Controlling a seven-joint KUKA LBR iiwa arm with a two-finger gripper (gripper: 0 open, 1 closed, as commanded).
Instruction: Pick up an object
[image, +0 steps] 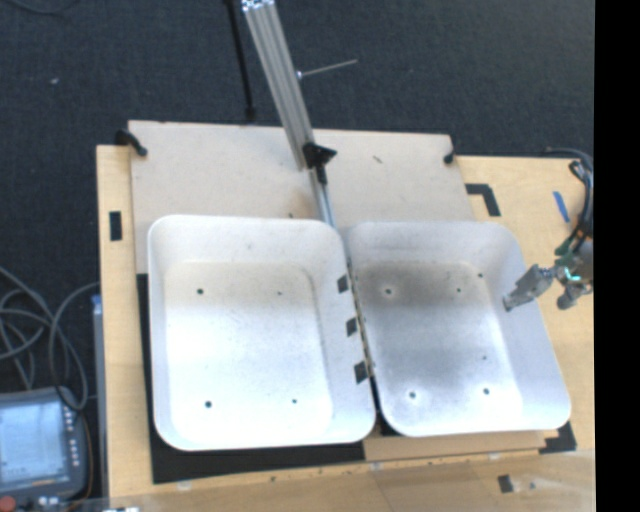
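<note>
Nearest, the left white bin (157, 330) at 8 o'clock and the right white bin (545, 375) at 4, then the gripper (542, 296) at 3 over the right bin's rim, claw spread around nothing; which object is meant, I cannot tell.

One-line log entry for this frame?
end effector: over right bin's right rim | grasp: none seen | left bin, right bin: no loose objects seen | pick: not done
</note>
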